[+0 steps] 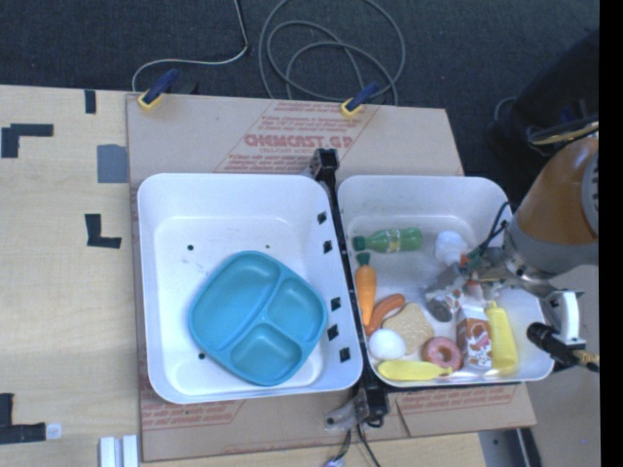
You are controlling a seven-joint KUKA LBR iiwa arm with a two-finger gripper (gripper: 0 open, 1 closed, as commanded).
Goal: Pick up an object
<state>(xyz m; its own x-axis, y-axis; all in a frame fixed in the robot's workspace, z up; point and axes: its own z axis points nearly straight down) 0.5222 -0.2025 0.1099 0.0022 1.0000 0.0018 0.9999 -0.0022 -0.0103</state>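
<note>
Reaching: my claw hangs low inside the right white plastic bin, among the toy food, so I judge this the closing-in step of the pick, with nothing lifted yet.
Claw state: I cannot tell how wide my claw stands, nor whether it has hold of anything; the metal parts blur together with the clutter under them.
Nearest candidates: a small brown-and-white packet lies just below my claw and a yellow oblong piece lies beside that packet; a pale round ball sits just above my claw.
Further candidates: left of my claw lie a green plastic bottle on its side, an orange toy carrot, a red sausage-like piece, a white egg, a yellow banana and a pink ringed doughnut.
Next move, as I judge it: settle on one item, come straight down over it, and close without nudging its neighbours.
Edges: the bin's right wall is close behind my wrist and its lower rim is near the packet, so sideways room is scant there.
Open room: the bare floor near the bin's upper wall, above the bottle.
Left bin: a blue three-compartment plastic tray lies far left of my claw, across the black divider clips.
Bench: the cardboard sheet lies under both bins.
</note>
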